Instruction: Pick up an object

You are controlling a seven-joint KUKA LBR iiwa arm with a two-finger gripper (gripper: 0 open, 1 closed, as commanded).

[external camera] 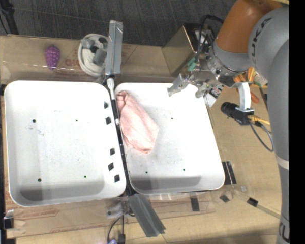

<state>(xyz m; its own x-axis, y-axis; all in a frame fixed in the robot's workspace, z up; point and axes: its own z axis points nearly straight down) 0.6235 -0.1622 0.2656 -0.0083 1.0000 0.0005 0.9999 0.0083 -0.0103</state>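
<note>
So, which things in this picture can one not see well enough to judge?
- Hand, camera view: too small and cluttered with cables to tell how it is set.
- Pink cloth: its left edge lies against the bin wall; what is folded under it is hidden.
- Purple thing and white roll behind the bins: too small to identify.
- Arm: cut off by the top edge.

Both bins, the left bin (56,141) and the right bin (185,141), are plain white with a few small dark dots. A pale pink cloth (137,123) lies in the right one. The arm (259,29) is grey with an orange band. Beyond the bins sit a small purple object (52,56), possibly toy grapes, and a white coil (93,54). The bench (66,220) is cardboard brown.
</note>
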